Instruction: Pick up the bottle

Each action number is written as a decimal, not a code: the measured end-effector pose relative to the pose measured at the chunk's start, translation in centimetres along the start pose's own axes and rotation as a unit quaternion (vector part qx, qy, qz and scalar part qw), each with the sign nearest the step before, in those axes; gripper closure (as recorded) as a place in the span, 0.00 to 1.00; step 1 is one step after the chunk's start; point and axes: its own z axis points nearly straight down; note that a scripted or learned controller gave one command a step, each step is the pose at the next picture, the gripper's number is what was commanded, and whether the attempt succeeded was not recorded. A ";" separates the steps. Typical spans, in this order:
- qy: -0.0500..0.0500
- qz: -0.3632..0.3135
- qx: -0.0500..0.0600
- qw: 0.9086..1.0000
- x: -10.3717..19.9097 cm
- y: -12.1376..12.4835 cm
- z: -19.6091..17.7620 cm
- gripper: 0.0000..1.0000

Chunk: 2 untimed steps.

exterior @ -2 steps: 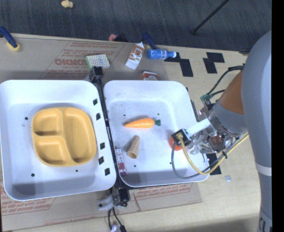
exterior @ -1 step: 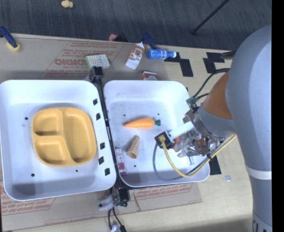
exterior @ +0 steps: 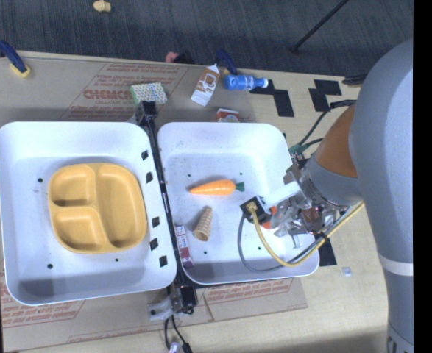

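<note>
Looming largest at the right, the grey arm (exterior: 392,160) reaches into the right bin (exterior: 223,134), its jaws (exterior: 293,223) low over that bin's right side amid cables; whether they are apart or together I cannot tell. Nothing is visibly between them. The bottle (exterior: 241,83) lies outside both bins on the tabletop (exterior: 311,101), beyond the right bin's far rim, long axis running left-right with its cap toward the right. From the jaws it sits well away, up and leftward. A carrot (exterior: 212,188) and cone (exterior: 202,223) lie in the bin; a yellow tray (exterior: 98,206) fills the left bin (exterior: 24,145).
</note>
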 end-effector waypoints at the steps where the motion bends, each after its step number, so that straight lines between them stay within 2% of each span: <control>1: 0.000 0.000 0.000 1.000 -0.1 0.3 0.1 1.00; 2: 0.000 0.001 0.000 1.000 -1.0 4.7 1.4 1.00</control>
